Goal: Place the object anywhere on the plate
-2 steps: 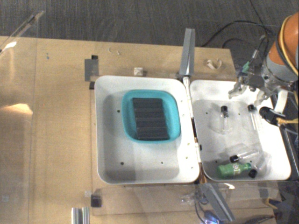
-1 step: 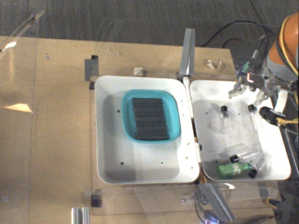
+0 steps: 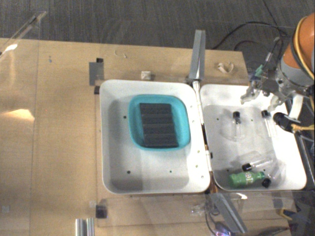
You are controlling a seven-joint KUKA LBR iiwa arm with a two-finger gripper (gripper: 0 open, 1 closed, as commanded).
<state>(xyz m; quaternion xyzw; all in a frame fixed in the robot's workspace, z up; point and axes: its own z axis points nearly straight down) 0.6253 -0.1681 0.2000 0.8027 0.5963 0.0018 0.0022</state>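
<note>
Camera view: plate (image 3: 183, 113) centred left bin (image 3: 113, 146), margins around.

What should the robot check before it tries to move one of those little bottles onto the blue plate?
1. Plate sits flat in the left bin: ok.
2. Room on the plate: not ok in the middle, a dark ridged pad covers it; the rim is bare.
3. Green bottle lies within the right bin, near its front wall: ok.
4. Clear bottle lies apart from the others: ok.
5. Gripper over the right bin's far edge, above no bottle: not ok.
6. Finger state: cannot tell.
</note>
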